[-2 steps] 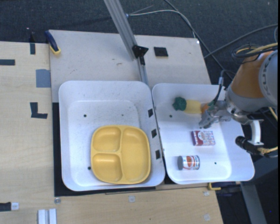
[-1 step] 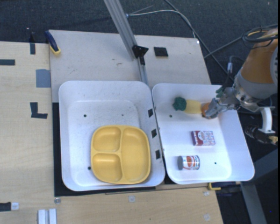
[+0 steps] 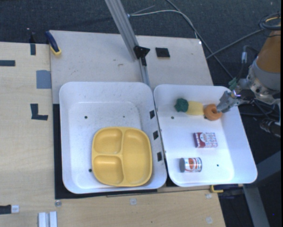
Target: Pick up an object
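The right bin (image 3: 235,141) holds an orange donut-shaped toy (image 3: 211,111), a yellow block (image 3: 195,108), a green lumpy toy (image 3: 181,104), a red-and-white box (image 3: 205,140) and a small can (image 3: 191,164) lying on its side. My gripper (image 3: 226,101) comes in from the right, its tip touching the right side of the orange toy. Whether anything sits between its fingers is hidden at this size.
The left bin (image 3: 75,103) bears a yellow divided plate (image 3: 122,156) at its front. A slanted metal post (image 3: 124,22) rises behind the bins. Cables run over the dark floor at the back right.
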`<state>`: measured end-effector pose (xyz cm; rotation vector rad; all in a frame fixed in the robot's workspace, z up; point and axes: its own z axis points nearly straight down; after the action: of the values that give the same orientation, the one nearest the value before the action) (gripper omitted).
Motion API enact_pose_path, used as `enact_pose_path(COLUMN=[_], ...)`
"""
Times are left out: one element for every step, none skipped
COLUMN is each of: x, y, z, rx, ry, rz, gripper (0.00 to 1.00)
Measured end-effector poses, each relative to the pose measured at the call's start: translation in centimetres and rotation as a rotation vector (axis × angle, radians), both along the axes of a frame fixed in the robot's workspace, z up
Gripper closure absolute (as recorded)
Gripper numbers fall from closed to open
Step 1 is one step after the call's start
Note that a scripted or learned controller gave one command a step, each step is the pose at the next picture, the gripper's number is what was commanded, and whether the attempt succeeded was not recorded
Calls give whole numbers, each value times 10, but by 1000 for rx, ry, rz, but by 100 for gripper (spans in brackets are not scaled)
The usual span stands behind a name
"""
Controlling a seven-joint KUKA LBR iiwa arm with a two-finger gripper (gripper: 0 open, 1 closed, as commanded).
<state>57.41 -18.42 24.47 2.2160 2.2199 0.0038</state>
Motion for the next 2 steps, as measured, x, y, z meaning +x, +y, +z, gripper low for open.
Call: enact_pose_path(x=[1, 17], y=[1, 53], z=[33, 33], rx=[1, 3], ry=[2, 5], rz=[0, 5], gripper=[100, 100])
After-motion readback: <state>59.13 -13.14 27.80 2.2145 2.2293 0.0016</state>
